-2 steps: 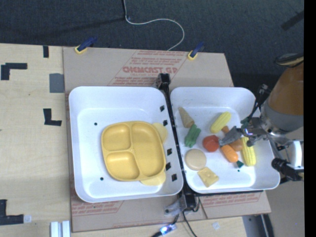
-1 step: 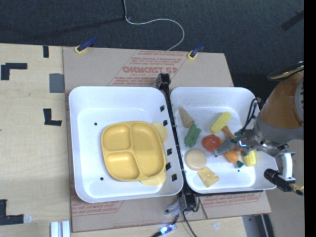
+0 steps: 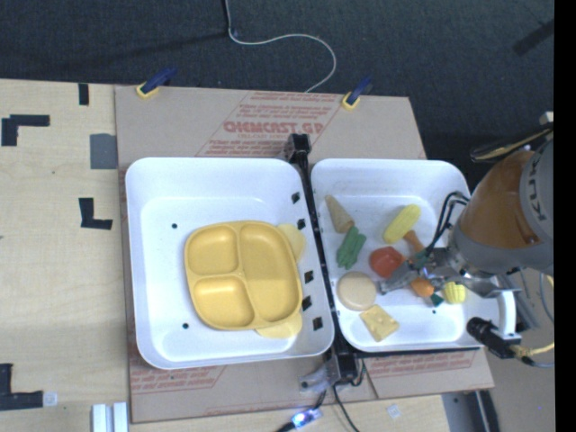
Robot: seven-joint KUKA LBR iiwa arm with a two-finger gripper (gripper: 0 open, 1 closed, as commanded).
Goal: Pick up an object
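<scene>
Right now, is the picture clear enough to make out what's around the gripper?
Camera view: even lighting, soft shadows, no glare on the white bins. It is coarse, though; the gripper blends into small toys, so the orange piece beside it is hard to separate.

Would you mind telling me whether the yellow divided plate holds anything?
Empty: all three compartments of the yellow divided plate, lying in the left bin, show bare yellow.

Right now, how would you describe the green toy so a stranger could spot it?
Look in the right bin, near the wall it shares with the left bin. The green toy lies below a tan cone, left of a red ball. It is the bin's one green piece.
</scene>
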